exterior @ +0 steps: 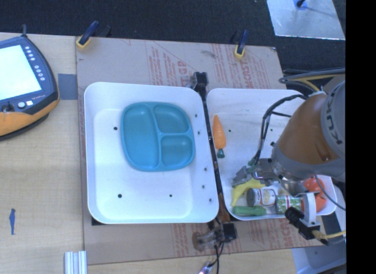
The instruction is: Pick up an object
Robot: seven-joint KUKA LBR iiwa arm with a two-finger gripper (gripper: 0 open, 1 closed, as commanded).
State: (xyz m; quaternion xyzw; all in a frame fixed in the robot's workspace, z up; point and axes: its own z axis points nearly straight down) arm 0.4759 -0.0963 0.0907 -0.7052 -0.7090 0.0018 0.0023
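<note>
My gripper hangs low over the front part of the right bin, below the grey and orange wrist. Just under it a yellow banana lies on the bin floor, with a green vegetable in front of it. To the right of the banana lie a small jar with a dark lid and a labelled bottle. A red-orange object peeks out by the wrist. An orange carrot lies along the bin's left wall, clear of the gripper. The arm hides the bin's right side.
The left bin holds a blue divided plate. A black divider clip sits between the bins at the back. An orange-edged tablet lies at the bench's far left. Cables hang beside the wrist.
</note>
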